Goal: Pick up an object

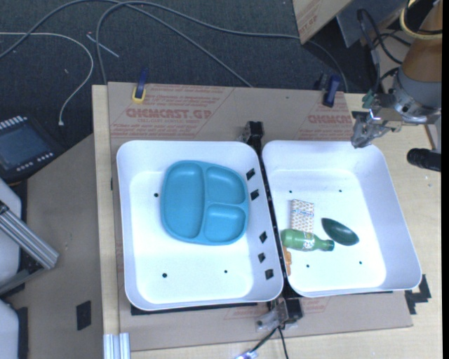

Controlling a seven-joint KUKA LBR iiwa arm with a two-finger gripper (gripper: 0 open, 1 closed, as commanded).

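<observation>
Fingers (361, 138) above right bin (393, 210) rim; one bottle (306, 241), one spoon (340, 231).

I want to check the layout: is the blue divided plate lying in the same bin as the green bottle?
No. The blue divided plate lies in the left bin, while the green bottle lies in the right bin.

A brown cardboard sheet (210, 112) w/ red print is lying under two white bins, left bin (140, 280) & right bin (400, 259), which are sitting side by side w/ small black clips (261, 210) running along the seam btwn them. Two blue clamps are gripping the sheet's far edge, one at far left (140, 90) & one at far right (330, 89). White cables (84, 42) are trailing over dark carpet (231, 49) at the far side, a dark screen (21, 144) & a metal rail (24, 238) are sitting off to the left, & a cardboard box (316, 17) is poking in at far right.
</observation>
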